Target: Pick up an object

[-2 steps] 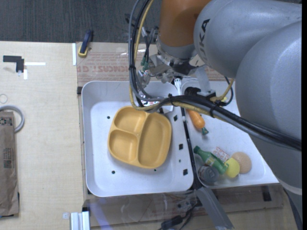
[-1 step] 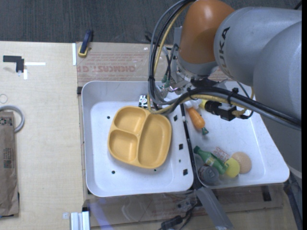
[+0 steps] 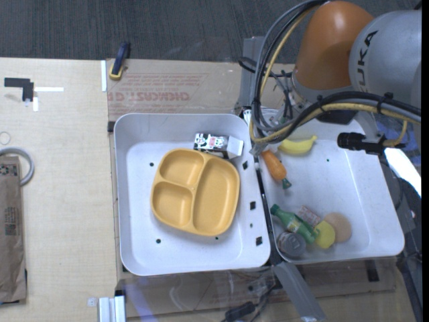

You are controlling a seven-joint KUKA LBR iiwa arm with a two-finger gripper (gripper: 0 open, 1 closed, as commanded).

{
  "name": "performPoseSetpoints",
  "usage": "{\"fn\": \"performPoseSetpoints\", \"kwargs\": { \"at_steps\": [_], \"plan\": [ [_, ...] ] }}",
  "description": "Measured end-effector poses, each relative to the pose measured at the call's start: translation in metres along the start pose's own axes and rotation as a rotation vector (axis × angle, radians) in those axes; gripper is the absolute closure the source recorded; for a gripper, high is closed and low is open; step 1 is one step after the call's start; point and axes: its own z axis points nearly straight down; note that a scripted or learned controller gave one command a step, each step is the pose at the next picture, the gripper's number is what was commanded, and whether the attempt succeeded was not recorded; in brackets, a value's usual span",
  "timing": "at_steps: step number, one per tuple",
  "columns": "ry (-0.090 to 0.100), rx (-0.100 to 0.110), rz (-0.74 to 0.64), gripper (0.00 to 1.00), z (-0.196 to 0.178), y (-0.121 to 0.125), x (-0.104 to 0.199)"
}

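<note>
The right bin [image 3: 375, 247] holds a banana [image 3: 298, 145], a toy carrot [image 3: 275, 167], a green bottle [image 3: 294, 221], a metal can [image 3: 291, 244], a yellow lemon-like piece [image 3: 326, 235] and a tan round piece [image 3: 340, 226]. In the left bin [image 3: 134, 200] lies a yellow divided plate [image 3: 196, 191], with a small printed carton [image 3: 217, 143] at its far edge. The grey arm [image 3: 389, 45] hangs over the right bin's far side. My gripper [image 3: 257, 134] is mostly hidden under cables, low at the wall between the bins, near the carrot and the carton.
A cardboard sheet [image 3: 174, 89] lies behind the left bin, with a blue and yellow tool [image 3: 120, 60] at its corner. A brown bag [image 3: 11, 233] and a grey ring [image 3: 23, 163] sit on the bench at the left. Thick cables [image 3: 281, 59] loop off the arm.
</note>
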Motion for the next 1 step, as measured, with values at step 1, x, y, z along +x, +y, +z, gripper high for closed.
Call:
{"fn": "performPoseSetpoints", "kwargs": {
  "at_steps": [1],
  "plan": [
    [0.000,0.000,0.000,0.00,0.0000,0.0001,0.0000]
  ]
}}
